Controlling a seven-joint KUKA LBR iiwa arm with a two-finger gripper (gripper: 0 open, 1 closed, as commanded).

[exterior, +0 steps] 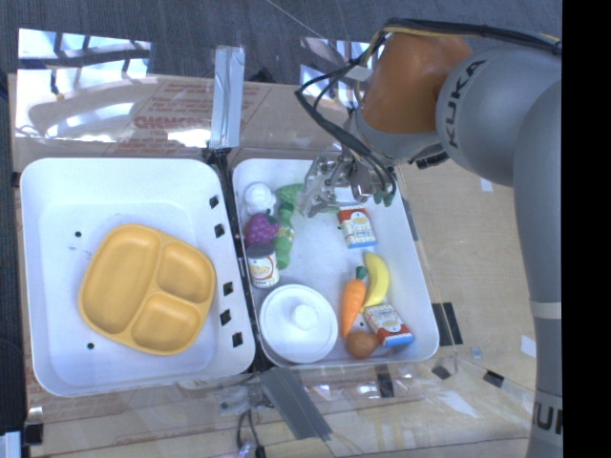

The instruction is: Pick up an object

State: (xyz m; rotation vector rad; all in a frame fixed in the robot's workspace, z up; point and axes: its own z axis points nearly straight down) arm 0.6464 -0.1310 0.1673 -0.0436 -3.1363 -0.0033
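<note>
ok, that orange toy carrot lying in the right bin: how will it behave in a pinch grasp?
The orange toy carrot looks like smooth, stiff plastic, so probably light but slippery. Its taper may squeeze it out of a pinch. It lies against the yellow toy banana, so a push would likely roll it or shift both.

Two bins sit side by side on the worktop point(458, 208). The left bin point(48, 189) holds a tray point(145, 287) near its middle. My fingers point(329, 187) hang over the far end of the right bin point(420, 284). Just left of them lie a leafy piece point(288, 198) and a ball point(258, 196); nearer, along the left wall, grapes point(262, 227), then a can point(263, 265). A carton point(357, 227) lies just below my fingers. Nearer still, a banana point(377, 278) lies beside a carrot point(352, 305), with a second carton point(389, 323) and a round fruit point(361, 344) at the near end. A bowl point(299, 322) fills the near left corner.
</note>
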